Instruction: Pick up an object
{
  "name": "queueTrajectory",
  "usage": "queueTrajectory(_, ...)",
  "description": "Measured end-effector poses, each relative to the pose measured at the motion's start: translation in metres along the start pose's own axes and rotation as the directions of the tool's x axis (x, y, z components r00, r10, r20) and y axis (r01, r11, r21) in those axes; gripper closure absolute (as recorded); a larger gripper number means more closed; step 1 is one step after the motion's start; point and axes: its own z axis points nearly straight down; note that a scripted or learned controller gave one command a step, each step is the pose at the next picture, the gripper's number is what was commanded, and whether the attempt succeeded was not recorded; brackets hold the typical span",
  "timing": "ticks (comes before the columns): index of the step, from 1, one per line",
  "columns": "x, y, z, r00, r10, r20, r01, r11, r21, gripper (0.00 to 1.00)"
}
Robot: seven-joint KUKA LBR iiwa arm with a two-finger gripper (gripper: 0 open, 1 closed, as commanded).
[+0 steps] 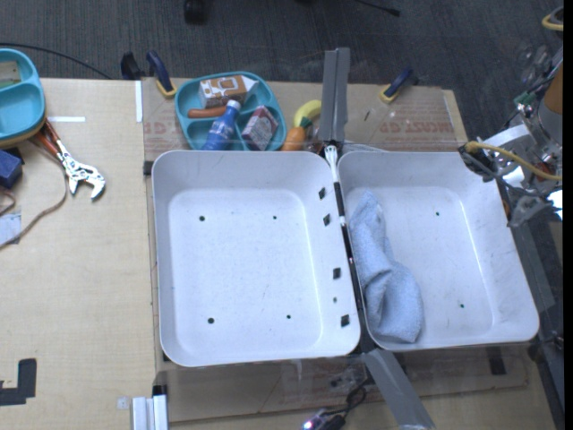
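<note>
The cloth (pixel 383 276) lies along the left wall of the right bin (pixel 483 321), its long axis running near to far, well to the left of the arm (pixel 537 164) at the bin's far right rim.

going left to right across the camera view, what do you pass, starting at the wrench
Wrench → left bin → grey cloth in the right bin → arm at the right edge.

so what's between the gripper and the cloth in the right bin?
Just bare white bin floor, seen in the camera view. The gripper sits at the right bin's far right edge; the grey-blue cloth lies along its left wall.
</note>
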Motion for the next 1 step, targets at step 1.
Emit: queueTrajectory(1,0.0086,-0.0069,-0.0413,0.976,-0.218,0.001,0.218,0.976,0.000,0.00)
